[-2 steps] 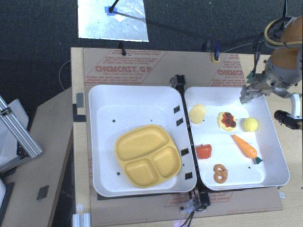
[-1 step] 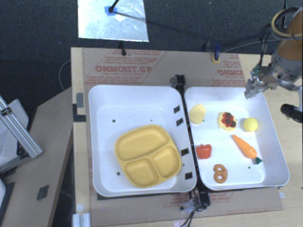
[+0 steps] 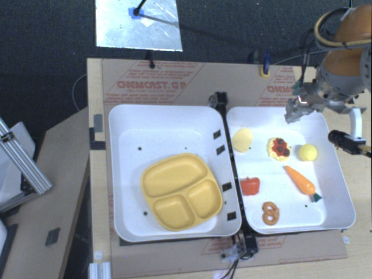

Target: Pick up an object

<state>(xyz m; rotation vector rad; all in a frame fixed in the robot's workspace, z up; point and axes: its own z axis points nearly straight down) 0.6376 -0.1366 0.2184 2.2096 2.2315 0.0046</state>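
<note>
The right bin [image 3: 331,214] holds several toy foods: a pale yellow disc [image 3: 243,139], a small pizza-like piece with red topping [image 3: 279,148], a yellow ball [image 3: 308,152], an orange carrot [image 3: 301,181], a red pepper piece [image 3: 250,186] and a brown pretzel [image 3: 269,213]. My gripper [image 3: 294,111] hangs over the bin's far rim, up and to the right of the pizza piece, apart from all the foods. Nothing shows between its fingers.
The left bin [image 3: 125,156] carries a yellow three-compartment tray [image 3: 181,190]. A black divider with clips [image 3: 228,156] runs between the bins. A shiny metal sheet [image 3: 138,16] lies beyond the bench. Cables trail by the arm at right.
</note>
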